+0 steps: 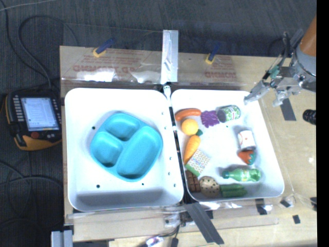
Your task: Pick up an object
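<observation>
Nearest the camera, along the near wall of the right bin (275, 187), lay a dark green piece (233, 191) beside a round brown cookie (207, 183) and a dark chocolate bar (192, 181). Just beyond them a green bottle (241, 175) lay on its side, and a pale checked packet (198, 161) rested to its left, touching the tip of an orange carrot (191, 146). A white and red bottle (246, 145) lay toward the bin's right side.

In the left bin (77, 138) sat a blue divided tray (126, 145), tilted across the middle of the floor.

Farther back in the right bin were a yellow lemon (189, 126), a hot dog (187, 113), a purple bunch of grapes (209, 118) and a green-labelled can (228, 112) lying on its side.

The gripper (255, 93) hovered over the far right corner of the right bin, just beyond the can and apart from it. Whether its fingers were apart or together could not be told; nothing showed between them.

Off the bench to the left, a control pendant (34, 118) rested on the dark floor.
</observation>
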Tool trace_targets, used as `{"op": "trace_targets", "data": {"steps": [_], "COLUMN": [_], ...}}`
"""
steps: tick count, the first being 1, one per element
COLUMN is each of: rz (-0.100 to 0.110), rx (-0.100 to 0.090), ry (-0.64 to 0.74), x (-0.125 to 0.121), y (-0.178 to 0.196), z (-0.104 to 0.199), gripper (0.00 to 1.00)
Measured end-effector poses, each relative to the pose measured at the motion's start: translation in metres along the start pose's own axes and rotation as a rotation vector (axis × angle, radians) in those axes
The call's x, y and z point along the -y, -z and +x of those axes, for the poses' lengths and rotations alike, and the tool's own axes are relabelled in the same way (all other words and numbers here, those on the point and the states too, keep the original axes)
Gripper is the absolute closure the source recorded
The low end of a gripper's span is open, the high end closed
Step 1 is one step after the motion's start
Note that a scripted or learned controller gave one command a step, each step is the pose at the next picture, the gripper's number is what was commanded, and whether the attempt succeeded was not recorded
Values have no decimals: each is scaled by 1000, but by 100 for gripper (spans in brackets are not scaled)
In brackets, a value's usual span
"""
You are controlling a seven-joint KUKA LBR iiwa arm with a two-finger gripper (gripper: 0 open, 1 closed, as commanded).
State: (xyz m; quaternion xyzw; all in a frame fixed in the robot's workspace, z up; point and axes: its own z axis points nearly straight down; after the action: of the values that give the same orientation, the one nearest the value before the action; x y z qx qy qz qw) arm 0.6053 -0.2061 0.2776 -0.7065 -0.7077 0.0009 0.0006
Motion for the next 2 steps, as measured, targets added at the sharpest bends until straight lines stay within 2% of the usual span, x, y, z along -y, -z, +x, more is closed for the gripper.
{"op": "trace_targets", "data": {"steps": [1,2], "rz": [1,3], "rx": [2,1], "ry": [-338,-259], "x": [14,-12], "y": [1,-114], "z": [2,23], "gripper": [0,0]}}
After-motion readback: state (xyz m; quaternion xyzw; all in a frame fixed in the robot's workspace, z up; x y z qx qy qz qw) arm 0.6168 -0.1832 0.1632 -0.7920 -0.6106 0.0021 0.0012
